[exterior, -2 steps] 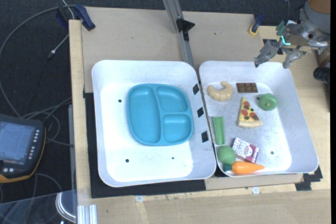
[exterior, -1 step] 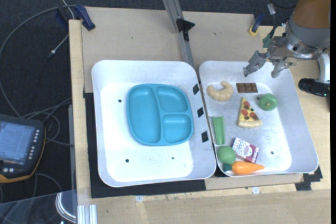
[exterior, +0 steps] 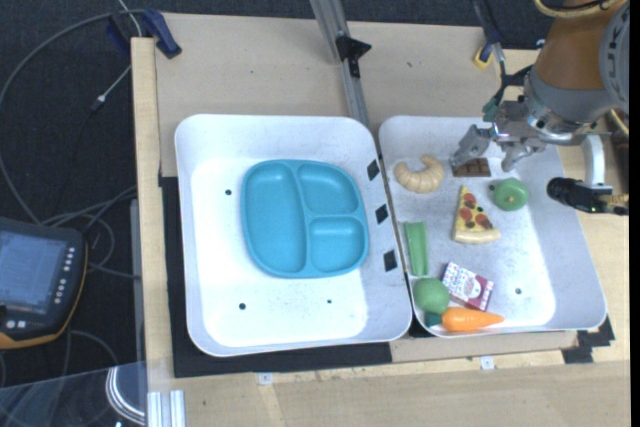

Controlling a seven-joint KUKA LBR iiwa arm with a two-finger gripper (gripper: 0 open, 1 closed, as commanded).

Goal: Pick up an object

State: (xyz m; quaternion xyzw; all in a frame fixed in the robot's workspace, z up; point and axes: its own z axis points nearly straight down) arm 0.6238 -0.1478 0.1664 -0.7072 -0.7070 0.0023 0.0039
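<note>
Blue divided plate [exterior: 304,217]: three compartments, lying in the middle of the left bin [exterior: 200,315].
Left bin: white and shallow, its right rim touching the right bin [exterior: 570,300] along the seam where small black clips sit.
Croissant [exterior: 419,175]: tan toy pastry near the upper left of the right bin, curved ends pointing down.
Green stick [exterior: 416,248]: flat pale-green piece lying lengthwise below the croissant, just beside the bin's left wall.
Green ball [exterior: 431,295]: round, at the lower left corner, touching the carrot [exterior: 471,320], which lies along the front wall.
Pink packet [exterior: 467,286]: small printed wrapper, tilted, just right of the green ball and above the carrot.
Pizza slice [exterior: 474,216]: yellow wedge with red dots, tip pointing up, mid-bin.
Brown block [exterior: 475,167]: small dark piece right of the croissant, directly under the fingertips.
Gripper [exterior: 493,149]: fingers spread apart, pointing down-left over the brown block, nothing seen clamped between them.
Green apple [exterior: 510,194]: round toy fruit right of the pizza slice, below the gripper.
Arm [exterior: 580,45]: orange band above the grey wrist, reaching in over the bin's upper right corner.
</note>
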